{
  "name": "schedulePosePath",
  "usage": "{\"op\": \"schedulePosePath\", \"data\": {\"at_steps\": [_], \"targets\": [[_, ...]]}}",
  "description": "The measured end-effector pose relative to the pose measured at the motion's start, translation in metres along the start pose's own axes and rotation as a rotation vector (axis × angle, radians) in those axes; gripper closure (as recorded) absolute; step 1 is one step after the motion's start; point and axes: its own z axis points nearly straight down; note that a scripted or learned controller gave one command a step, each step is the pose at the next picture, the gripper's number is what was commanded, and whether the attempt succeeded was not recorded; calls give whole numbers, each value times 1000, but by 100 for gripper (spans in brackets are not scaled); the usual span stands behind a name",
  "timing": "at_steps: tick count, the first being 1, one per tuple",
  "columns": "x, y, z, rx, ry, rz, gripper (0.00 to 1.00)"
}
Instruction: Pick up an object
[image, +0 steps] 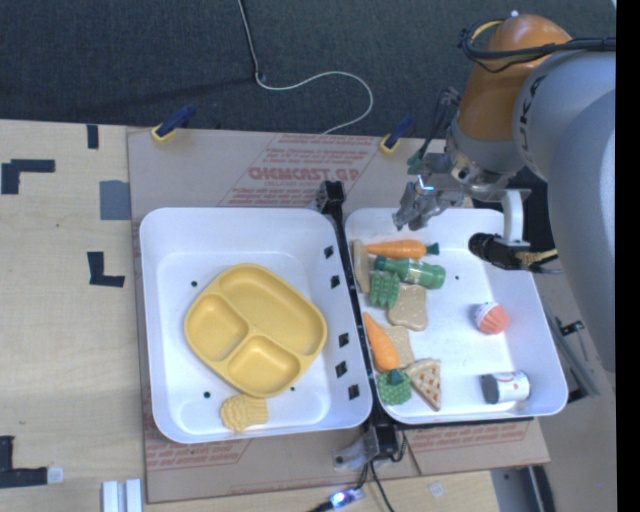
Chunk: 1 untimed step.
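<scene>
My gripper (414, 212) hangs over the far left corner of the right bin (520, 352), just above and behind a toy carrot (396, 249). Nothing shows between its fingers. Below the carrot lie a green bottle (412, 271), a green leafy piece (384, 289), a slice of toast (408, 307), a second carrot (381, 342), a pizza slice (427, 383) and a green item (393, 388). A pink and white strawberry-like piece (491, 318) and a small can (505, 387) lie toward the right side.
The left bin (160, 330) holds a yellow divided plate (254, 326) and a yellow waffle-like piece (243, 410). The black divider (341, 290) runs between the bins. A white cable (320, 82) lies on the dark cloth behind.
</scene>
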Motion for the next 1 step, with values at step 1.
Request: {"op": "schedulePosePath", "data": {"at_steps": [1], "targets": [[7, 1, -17, -2, 1, -1, 100]]}}
